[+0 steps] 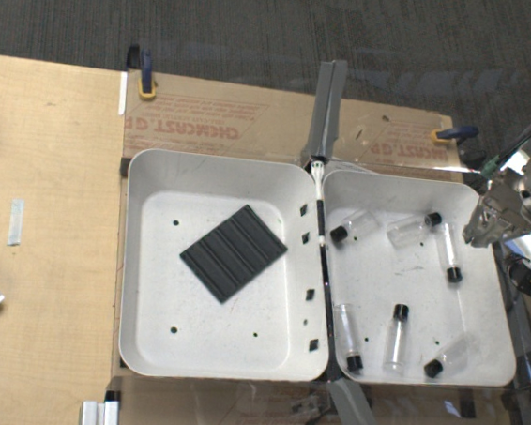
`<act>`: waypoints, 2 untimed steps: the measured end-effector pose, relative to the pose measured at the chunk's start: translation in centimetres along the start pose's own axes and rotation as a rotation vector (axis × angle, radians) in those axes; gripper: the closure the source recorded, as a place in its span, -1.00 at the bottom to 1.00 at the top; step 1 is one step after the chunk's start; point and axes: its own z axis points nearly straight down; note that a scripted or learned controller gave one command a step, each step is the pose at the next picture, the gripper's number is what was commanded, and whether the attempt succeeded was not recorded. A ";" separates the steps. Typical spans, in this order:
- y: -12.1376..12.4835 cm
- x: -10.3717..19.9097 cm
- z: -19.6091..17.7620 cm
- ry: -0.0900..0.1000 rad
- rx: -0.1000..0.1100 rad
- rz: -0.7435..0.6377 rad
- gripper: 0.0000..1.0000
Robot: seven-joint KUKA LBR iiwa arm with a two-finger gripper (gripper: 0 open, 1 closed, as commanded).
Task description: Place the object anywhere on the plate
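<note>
Reach step: gripper (pixel 486 228) hangs at the right bin's (pixel 504 369) edge, grip state unreadable; next, descend onto 1 vial (pixel 451 254), then carry to dark plate (pixel 234 253).

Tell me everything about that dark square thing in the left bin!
The plate is a flat, dark grey square with straight ridges running across its top, and it looks like rubber or plastic. It lies flat on the floor of the left bin, near the middle, turned so its corners point like a diamond. Nothing rests on it or touches it except the bin floor beneath. It is all in one piece.
</note>
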 end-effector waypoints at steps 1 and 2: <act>2.6 9.5 -2.4 0.000 -0.001 0.120 1.00; 1.7 15.0 0.0 -0.001 0.000 0.443 1.00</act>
